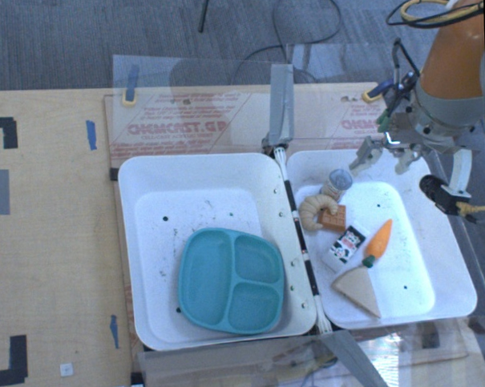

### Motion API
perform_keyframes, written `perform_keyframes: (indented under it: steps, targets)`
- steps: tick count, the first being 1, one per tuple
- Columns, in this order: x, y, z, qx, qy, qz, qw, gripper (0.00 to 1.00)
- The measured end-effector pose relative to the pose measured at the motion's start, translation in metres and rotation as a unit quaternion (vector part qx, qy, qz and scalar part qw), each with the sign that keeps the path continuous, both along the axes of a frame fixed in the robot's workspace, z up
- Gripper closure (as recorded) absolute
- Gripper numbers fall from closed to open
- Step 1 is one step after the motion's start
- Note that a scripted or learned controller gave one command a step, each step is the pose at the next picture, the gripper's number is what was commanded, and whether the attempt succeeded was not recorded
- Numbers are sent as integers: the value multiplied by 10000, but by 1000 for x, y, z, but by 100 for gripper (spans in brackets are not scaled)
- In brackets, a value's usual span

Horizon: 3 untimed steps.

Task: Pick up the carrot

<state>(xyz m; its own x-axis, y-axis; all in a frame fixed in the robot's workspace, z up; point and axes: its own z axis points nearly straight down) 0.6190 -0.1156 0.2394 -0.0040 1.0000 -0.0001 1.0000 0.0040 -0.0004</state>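
The right shallow white plastic bin (452, 296) serves as the landmark. Inside it, near its middle, lies the small orange carrot (378, 243), tapered, tilted, with a dark green stub at its lower end. Just left of the carrot sits a black-and-white carton (345, 246). Above the bin's far rim hangs the grey two-finger gripper (387, 152), fingers spread apart, pinching nothing. The arm's upper part is cut off.

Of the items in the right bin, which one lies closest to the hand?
The small grey can, at the far end of the right bin. It sits nearest the hand, ahead of the croissant, the carrot and the rest.
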Motion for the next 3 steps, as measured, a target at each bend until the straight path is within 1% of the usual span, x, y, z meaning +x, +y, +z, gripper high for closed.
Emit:
perform_keyframes:
  steps: [1,2,3]
  targets:
    - [-49,-60,-113,0,-1,-282,9996,0]
    - [-58,-62,-152,-2,-38,-35,10000,0]
    - [-58,-67,-140,-25,-58,-74,10000,100]
